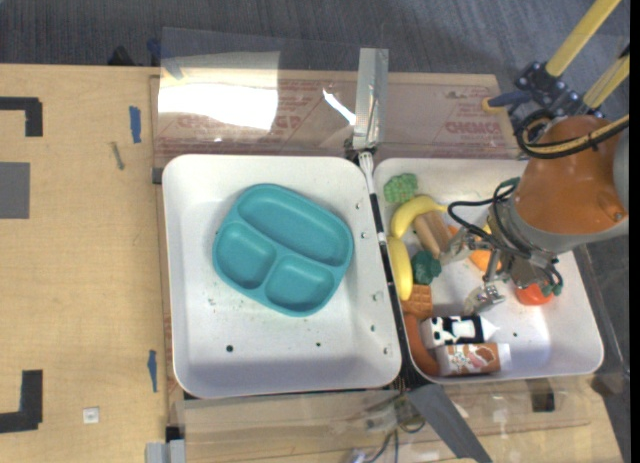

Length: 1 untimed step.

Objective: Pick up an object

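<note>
The gripper [490,294] hangs low in the right bin [585,346], near an orange toy [535,292] and a banana [403,241]. A teal plate [284,248] lies in the left bin [190,251].

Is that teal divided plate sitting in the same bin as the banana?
No. The teal plate lies in the left bin, while the banana lies in the right bin among the other items.
</note>
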Motion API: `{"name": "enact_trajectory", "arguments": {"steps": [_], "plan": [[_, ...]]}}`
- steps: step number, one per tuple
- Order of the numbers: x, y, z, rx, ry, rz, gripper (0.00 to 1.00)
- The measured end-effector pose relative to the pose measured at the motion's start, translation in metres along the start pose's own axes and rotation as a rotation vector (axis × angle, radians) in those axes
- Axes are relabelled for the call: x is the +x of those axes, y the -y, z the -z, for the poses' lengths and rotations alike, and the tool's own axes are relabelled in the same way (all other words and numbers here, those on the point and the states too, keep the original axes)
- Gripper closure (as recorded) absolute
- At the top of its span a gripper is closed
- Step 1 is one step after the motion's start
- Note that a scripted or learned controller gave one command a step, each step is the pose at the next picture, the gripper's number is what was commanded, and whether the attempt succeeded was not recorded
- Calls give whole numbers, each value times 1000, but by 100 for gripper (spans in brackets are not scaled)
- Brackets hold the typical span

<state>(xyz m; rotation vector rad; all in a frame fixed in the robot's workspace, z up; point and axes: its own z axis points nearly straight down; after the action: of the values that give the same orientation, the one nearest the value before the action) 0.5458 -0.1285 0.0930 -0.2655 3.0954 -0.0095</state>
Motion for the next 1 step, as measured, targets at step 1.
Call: {"name": "enact_trajectory", "arguments": {"steps": [1], "plan": [[-67, -20, -6, -8, -20, 67, 0]]}}
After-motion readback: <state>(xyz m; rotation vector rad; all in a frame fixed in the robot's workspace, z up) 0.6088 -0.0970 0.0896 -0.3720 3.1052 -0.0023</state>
